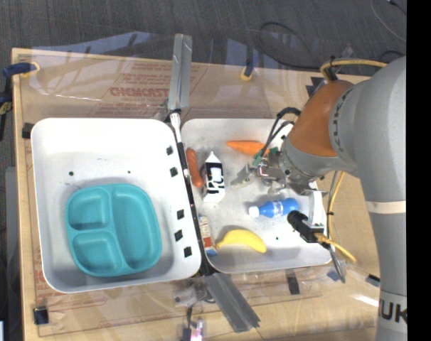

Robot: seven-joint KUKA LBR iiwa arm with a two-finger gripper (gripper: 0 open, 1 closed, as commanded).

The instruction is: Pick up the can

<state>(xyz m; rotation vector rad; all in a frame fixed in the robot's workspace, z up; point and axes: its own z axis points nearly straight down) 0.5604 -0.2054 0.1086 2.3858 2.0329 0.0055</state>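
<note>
Now, the can (213,178): a small black cylinder with a white end, lying on its side in the left half of the right-hand shallow white bin (272,265), its white end towards the far wall.
Can label: white marks on the black body, too small to read.
Gripper (257,175): metal two-finger tool just right of the can, low over the bin floor and apart from the can; nothing is seen held in it, and from this angle I cannot tell whether it is spread or closed.
Left of the can: a red-orange sausage-shaped piece (194,168) along the bin's left wall, just beside the can.
Far side: an orange carrot (245,147) near the far wall, close to the gripper.
Near side: a blue and white plastic bottle (274,209) on its side, and a yellow banana (241,240) by the near wall.
Left wall, near corner: a small colourful packet (205,231), its print unreadable.
Open room: bare white floor between the can, the bottle and the banana.
Arm (372,133): grey with an orange band, coming in from the right; the letters "KU" show at its lower edge.
Left bin (52,141): holds a teal plastic tray with three compartments (114,227), with bare floor on its far side.
Bench cover (141,91): a clear sheet with red printing reading "CHEMCAST", repeated fainter beside it.
</note>
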